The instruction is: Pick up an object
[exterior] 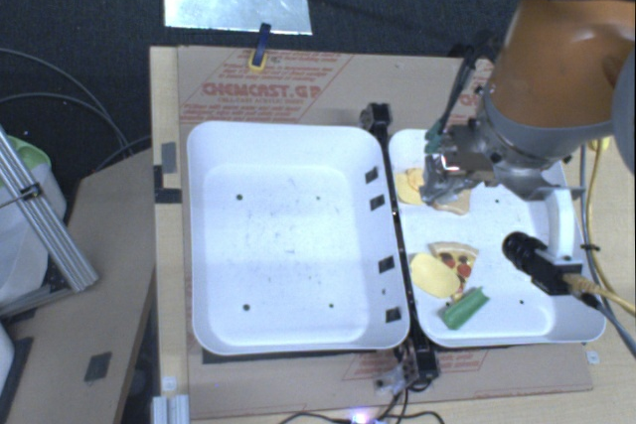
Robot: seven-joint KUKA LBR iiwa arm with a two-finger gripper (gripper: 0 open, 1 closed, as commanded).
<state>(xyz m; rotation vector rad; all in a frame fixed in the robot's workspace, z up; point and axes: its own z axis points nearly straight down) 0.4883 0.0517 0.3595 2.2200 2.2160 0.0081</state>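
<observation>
Presently found the gripper [437, 192] down in the right bin [517, 311], in its far part toward the view's left, close to the wall shared with the left bin [288, 243]. Cannot tell whether spread or closed: lower end blurred and masked by its own housing. Cannot confirm anything clamped. Noted five loose objects, all in the right bin. Logged a tan item [455, 205] directly at the gripper, showing just below it and toward the view's right; touching or barely apart, cannot tell which. Logged a yellow item [409, 183] just beside the gripper on the view's left, near the bin's left wall, on the opposite side of the gripper from the tan item. Recorded a pizza slice [458, 258] nearer the camera, lying flat with topping up, apart from the gripper. Recorded a yellow lump [433, 276] touching the pizza slice at its lower left, close to the left wall. Recorded a green block [464, 308] nearest the front rim, lying at a slant, just beside the yellow lump's lower right edge and well apart from the gripper. Observed the arm [561, 45] entering from the view's right, orange-banded above the wrist, overhanging the far right part of the right bin. Observed both bins side by side on a cardboard sheet [268, 89] marked with red lettering.
</observation>
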